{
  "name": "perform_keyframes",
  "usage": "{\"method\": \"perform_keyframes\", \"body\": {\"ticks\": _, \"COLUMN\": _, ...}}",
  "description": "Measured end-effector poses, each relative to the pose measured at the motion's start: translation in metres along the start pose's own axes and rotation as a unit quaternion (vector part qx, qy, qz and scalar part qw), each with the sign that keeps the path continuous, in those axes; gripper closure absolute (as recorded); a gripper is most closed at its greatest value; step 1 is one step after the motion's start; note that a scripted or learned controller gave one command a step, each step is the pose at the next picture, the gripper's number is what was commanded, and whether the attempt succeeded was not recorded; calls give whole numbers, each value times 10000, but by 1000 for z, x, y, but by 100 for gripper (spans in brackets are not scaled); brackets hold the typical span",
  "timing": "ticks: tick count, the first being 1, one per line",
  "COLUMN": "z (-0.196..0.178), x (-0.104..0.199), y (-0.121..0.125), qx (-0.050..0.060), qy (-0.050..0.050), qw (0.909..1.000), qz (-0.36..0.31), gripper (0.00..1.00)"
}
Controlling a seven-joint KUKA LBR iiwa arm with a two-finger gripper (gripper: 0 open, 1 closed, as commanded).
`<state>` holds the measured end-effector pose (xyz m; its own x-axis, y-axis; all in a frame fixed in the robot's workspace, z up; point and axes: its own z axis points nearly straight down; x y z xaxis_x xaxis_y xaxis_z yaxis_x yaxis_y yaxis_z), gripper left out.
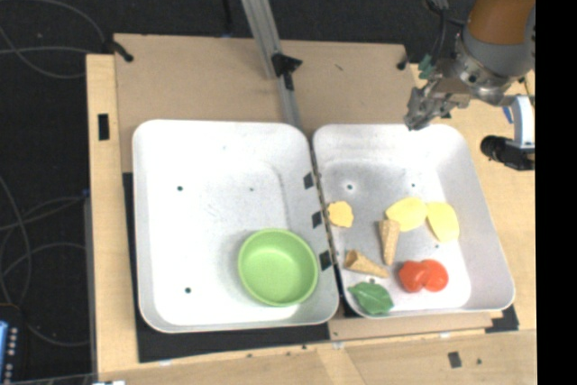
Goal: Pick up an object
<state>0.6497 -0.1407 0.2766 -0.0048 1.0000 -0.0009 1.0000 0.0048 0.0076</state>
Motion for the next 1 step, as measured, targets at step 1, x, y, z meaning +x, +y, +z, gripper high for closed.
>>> {"method": "perform_keyframes", "body": {"ticks": 1, "z": -4, "x": 51, "y": 10, "qx": 24, "qy": 6, "qw": 10000, "qz": -11, "gripper": 100}}
